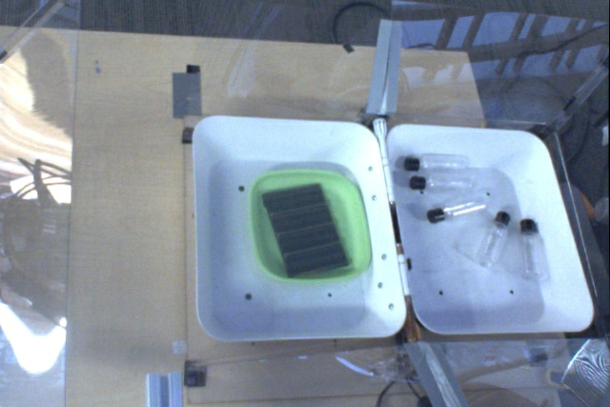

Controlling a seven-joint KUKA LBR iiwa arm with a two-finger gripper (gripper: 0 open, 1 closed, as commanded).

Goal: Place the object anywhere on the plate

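A light green plate (354,219) lies in the left white bin (221,234). A dark ribbed rectangular block (304,230) rests on the plate, turned at a slight angle. In the right white bin (562,234) lie several clear vials with black caps: two near the back left (440,165), one in the middle (456,211) and two toward the right (496,238).
A grey metal post (384,71) stands behind the seam between the two bins. The bins sit on a pale wooden bench (114,205) with a small grey bracket (187,93) at the back left. Reflective clear panels surround the bench.
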